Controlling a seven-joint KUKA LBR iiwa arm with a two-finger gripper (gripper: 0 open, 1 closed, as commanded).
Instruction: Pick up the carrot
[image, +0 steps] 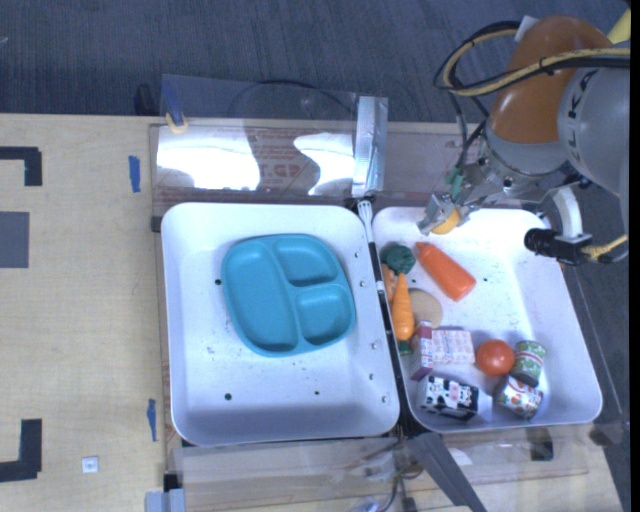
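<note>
The carrot (402, 308) is slim and orange with a dark green leafy top (397, 258). It lies along the left wall of the right bin (575, 330), pointing toward the front. My gripper (445, 213) hangs over the back left corner of that bin, up and to the right of the carrot's green top and apart from it. A small yellow bit shows at the gripper's tip. A thicker orange tapered piece (446, 271) lies just below the gripper, to the right of the carrot.
The right bin also holds a tan round item (426, 304), a pink-white packet (445, 348), a black-and-white carton (448, 396), a red tomato (494, 357) and two small cans (524, 380). A blue divided plate (290, 293) sits in the left bin (190, 330).
</note>
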